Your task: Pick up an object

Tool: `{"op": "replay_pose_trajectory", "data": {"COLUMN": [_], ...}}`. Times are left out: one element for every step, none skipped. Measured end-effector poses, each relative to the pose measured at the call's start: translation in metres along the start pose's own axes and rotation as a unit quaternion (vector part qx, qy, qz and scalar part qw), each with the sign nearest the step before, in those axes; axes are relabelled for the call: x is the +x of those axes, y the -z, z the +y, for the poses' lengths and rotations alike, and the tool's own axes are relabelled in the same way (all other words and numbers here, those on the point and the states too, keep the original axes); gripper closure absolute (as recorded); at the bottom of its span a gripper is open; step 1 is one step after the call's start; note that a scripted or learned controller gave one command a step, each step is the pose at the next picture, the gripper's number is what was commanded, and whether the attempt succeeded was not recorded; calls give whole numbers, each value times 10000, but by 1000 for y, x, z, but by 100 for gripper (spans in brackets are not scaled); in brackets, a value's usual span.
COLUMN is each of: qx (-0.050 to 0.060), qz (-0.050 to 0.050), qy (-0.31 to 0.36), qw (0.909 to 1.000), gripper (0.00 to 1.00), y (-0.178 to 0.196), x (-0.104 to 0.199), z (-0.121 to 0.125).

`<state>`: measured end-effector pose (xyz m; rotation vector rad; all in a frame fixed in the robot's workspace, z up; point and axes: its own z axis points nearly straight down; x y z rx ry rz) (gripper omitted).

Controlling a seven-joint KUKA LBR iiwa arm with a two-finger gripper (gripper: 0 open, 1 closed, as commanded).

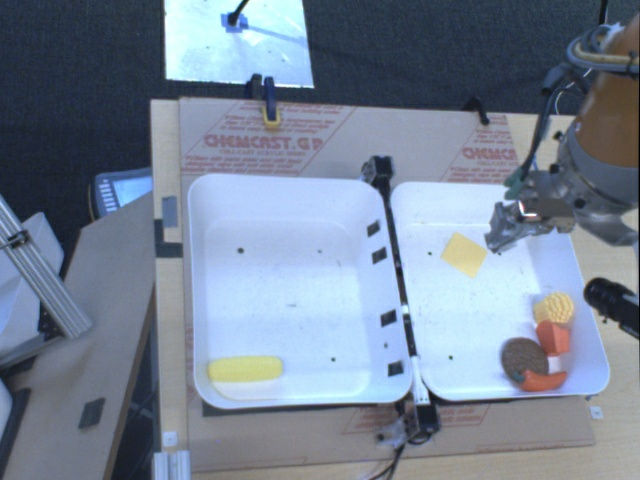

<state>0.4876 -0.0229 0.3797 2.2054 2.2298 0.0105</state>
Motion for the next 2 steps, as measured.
{"op": "replay_pose_trajectory", "data": {"qx": [23, -61], "qz": [14, 2], "qy": [23, -72], "qw": [10000, 10000], "gripper": [100, 100], "y": [18, 164], "x": [112, 52], "z": [0, 1]}}
